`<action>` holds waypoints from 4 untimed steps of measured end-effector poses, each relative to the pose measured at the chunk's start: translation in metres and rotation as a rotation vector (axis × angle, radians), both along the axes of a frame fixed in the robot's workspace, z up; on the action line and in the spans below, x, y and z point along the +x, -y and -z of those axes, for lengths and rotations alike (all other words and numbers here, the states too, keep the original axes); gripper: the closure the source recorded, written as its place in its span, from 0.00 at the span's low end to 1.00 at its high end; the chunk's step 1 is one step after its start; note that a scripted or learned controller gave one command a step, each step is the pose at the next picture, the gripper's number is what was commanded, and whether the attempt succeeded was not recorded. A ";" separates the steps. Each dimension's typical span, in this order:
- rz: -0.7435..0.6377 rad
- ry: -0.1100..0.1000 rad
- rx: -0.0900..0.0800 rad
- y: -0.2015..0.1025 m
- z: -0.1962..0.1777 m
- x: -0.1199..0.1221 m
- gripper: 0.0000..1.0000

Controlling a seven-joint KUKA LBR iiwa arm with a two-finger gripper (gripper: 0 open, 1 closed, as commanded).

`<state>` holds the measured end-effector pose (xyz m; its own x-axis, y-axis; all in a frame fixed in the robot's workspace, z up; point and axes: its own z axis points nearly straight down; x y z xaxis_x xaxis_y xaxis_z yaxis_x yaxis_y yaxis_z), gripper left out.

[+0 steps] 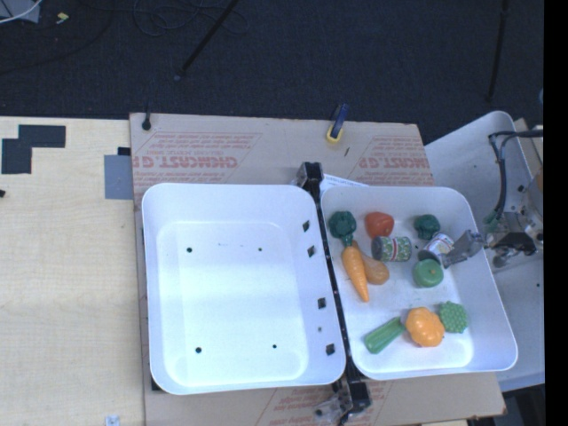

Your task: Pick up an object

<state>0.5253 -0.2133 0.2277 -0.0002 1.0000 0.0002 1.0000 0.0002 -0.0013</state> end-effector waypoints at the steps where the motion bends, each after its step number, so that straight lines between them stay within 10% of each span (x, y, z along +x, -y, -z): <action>1: -0.004 -0.012 0.007 -0.063 0.111 -0.010 0.00; 2: -0.003 0.003 -0.002 -0.012 0.142 0.057 0.00; 3: -0.004 -0.015 -0.005 -0.121 0.141 0.113 0.00; 4: 0.000 -0.017 0.001 -0.118 0.131 0.112 1.00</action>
<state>0.6372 -0.0952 0.0969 -0.0006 1.0000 0.0015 0.9998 0.0007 -0.0178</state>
